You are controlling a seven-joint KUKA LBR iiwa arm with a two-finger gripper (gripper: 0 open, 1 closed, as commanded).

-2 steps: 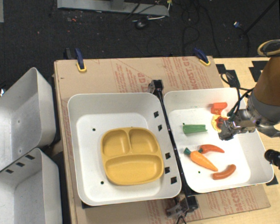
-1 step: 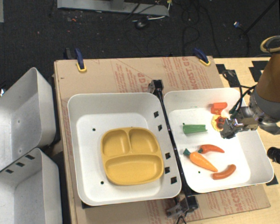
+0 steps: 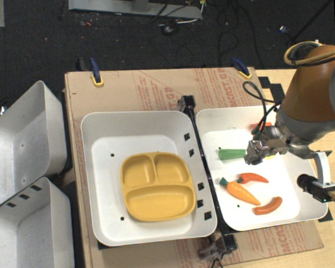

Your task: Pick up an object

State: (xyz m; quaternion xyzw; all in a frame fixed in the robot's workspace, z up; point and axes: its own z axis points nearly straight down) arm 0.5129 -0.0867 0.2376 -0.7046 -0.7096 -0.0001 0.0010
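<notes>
Right of centre in the frame, the gripper [image 3: 257,153] hung over the green toy [image 3: 232,153] in the right bin [image 3: 231,220]; its fingers' state could not be told. Probably light, stiff, smooth plastic, best pinched across its middle.

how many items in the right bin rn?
4: green piece by the claw, orange pepper, carrot, sausage nearest the front. The arm may hide more.

Yellow divided tray [image 3: 158,186] in white left bin [image 3: 102,179]; white right bin [image 3: 283,211] has green piece [image 3: 232,153], orange carrot [image 3: 243,193], red-orange pepper [image 3: 254,178], orange-red sausage [image 3: 267,206].
</notes>
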